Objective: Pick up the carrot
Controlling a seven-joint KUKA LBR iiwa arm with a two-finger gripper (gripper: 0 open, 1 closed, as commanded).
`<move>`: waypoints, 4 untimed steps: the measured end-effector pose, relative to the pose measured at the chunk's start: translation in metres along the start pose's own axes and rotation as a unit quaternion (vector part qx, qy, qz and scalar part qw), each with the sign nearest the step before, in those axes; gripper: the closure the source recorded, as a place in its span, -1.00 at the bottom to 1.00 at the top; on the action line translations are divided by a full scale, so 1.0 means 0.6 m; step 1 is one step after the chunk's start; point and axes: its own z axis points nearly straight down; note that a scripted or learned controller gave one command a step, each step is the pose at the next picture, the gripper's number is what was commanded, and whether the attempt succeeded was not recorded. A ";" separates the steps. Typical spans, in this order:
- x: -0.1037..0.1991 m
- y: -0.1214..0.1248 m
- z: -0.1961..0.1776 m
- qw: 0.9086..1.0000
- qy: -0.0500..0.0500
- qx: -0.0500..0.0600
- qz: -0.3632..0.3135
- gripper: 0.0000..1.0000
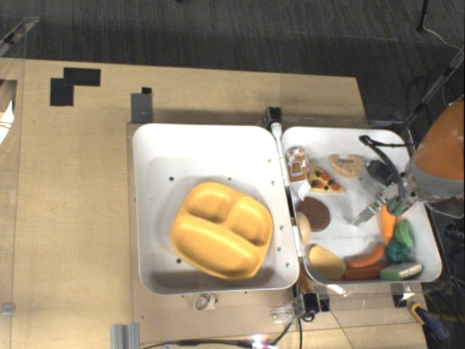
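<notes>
The small orange plastic carrot [389,224] lies upright near the right wall of the right-hand shallow white bin [434,238], above a green toy vegetable [399,244]; the two-finger metal tool [383,203] hovers at the carrot's top end. Its fingers stand slightly apart, gripping nothing.

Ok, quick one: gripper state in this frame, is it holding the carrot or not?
Gripper: down in the right bin right beside the carrot; whether it is open, shut or gripping cannot be told.

Green toy [399,243] and sausage [367,259] crowd the carrot [389,224].
</notes>
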 end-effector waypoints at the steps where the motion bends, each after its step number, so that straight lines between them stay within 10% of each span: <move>1: 0.050 -0.068 -0.002 1.000 -0.002 -0.001 -0.025 -1.00; 2: 0.043 -0.035 -0.002 0.988 0.006 -0.003 0.154 -1.00; 4: 0.046 -0.037 -0.005 0.964 0.007 -0.002 0.266 -1.00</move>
